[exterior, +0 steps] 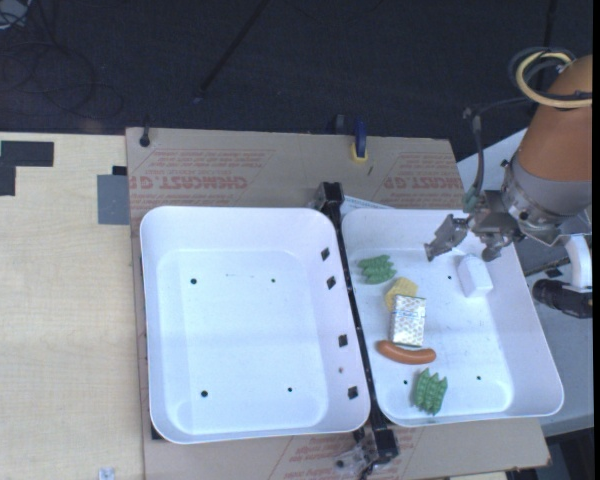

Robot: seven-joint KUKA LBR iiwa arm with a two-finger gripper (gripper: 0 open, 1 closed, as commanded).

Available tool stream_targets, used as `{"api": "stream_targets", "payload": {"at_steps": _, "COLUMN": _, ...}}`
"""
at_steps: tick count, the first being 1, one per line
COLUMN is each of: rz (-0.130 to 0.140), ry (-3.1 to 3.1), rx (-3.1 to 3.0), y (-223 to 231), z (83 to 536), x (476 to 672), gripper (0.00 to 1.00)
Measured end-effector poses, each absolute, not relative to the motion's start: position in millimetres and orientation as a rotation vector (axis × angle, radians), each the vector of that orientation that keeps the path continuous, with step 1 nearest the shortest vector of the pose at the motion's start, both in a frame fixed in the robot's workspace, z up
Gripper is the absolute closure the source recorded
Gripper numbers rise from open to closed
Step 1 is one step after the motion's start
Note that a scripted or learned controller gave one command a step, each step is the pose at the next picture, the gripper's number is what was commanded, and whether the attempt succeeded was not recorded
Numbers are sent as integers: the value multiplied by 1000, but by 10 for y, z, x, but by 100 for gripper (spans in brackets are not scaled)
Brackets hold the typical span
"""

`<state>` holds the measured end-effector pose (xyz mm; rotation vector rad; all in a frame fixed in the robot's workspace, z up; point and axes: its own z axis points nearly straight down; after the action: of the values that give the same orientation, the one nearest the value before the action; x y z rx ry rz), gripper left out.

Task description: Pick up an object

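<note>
A bench [60, 298] of pale wood carries a cardboard sheet with two shallow white bins side by side. The left bin [165, 238] sits toward nine o'clock and the right bin [520, 338] toward three o'clock, their inner walls touching along a black clip strip.

The grey arm with its orange band [560, 133] reaches in from three o'clock. Its gripper [465, 238] hangs over the upper part of the right bin, at about two o'clock of that bin. The fingers [442, 240] are spread wide apart, with nothing between them.

Just beside the gripper, toward four o'clock of it, a small white block [473, 275] lies on the bin floor. Near the bin's centre, a green leafy piece [377, 267] lies at ten o'clock. A yellow piece [401, 289] sits just below it, touching a silver patterned box [408, 321]. At six o'clock of that box lies an orange-red sausage [406, 352], close under the box's lower edge. A second green piece [429, 391] rests near the bin's lower wall, at six o'clock.
</note>
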<state>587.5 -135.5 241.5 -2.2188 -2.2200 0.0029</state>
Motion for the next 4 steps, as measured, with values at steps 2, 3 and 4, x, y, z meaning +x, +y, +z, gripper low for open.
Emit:
{"api": "stream_targets", "payload": {"at_steps": 2, "rz": -16, "ry": -2234, "rx": -2226, "y": -1115, "z": 5244, "x": 5335, "gripper": 0}}
{"api": "stream_targets", "payload": {"at_steps": 3, "rz": 6, "ry": -2227, "rx": -2213, "y": -1112, "z": 5232, "x": 5363, "gripper": 100}}
{"api": "stream_targets", "payload": {"at_steps": 4, "rz": -1, "ry": -2227, "rx": -2214, "y": -475, "z": 5392, "x": 4899, "gripper": 100}}
